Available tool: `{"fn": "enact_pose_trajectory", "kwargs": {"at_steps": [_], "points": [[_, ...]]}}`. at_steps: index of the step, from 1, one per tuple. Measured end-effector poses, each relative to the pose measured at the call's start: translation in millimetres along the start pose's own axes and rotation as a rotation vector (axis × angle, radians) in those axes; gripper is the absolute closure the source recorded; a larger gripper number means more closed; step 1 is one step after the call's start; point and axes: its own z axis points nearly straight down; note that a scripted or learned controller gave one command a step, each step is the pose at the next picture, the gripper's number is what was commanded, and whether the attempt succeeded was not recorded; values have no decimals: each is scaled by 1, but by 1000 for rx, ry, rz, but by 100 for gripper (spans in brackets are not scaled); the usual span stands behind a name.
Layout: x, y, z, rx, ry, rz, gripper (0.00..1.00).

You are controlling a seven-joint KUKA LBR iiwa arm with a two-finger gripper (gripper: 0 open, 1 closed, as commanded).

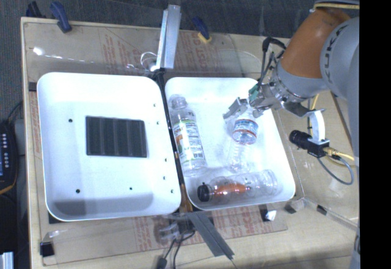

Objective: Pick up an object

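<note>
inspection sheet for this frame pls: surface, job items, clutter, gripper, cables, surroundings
Surface: wooden bench bearing the left bin and right bin side by side.
Job's things: all in the right bin; labelled bottle along its left wall, small bottle mid-bin, clear bottle lying along the near wall.
Clutter: dark ribbed panel in the left bin.
Grippers: gripper low over the right bin's far right part, above the small bottle; jaw state unclear.
Cables: yellow cable right of the bins.
Surroundings: blue clamps on the far edge; dark floor beyond.
</note>
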Motion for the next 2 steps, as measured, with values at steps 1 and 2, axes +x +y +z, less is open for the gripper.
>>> {"fn": "enact_pose_trajectory", "kwargs": {"at_steps": [1,2], "points": [[4,-12,111,3,2,43,0],[46,-36,24,-1,0,-75,0]]}}
